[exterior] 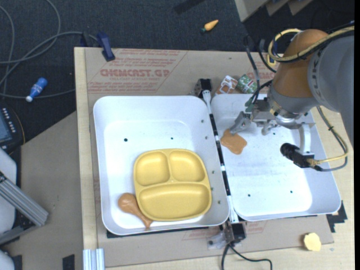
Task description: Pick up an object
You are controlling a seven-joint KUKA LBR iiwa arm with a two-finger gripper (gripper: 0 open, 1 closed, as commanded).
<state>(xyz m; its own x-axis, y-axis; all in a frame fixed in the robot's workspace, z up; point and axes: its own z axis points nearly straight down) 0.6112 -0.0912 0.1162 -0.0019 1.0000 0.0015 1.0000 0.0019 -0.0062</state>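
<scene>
While the gripper [239, 125] hangs with fingers that cannot be told apart or together, the brown piece [234, 143] at its six o'clock should be reached slowly and squeezed gently.

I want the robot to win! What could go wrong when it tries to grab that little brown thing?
1. The brown piece lies flat, close to the wall between the two bins, so the gripper might bump that wall or slide off the piece.
2. The gripper sits above the piece's upper edge, not its middle, so it could push the piece away instead of catching it.
3. The black and yellow cable hangs low over the right bin and might drag.
</scene>
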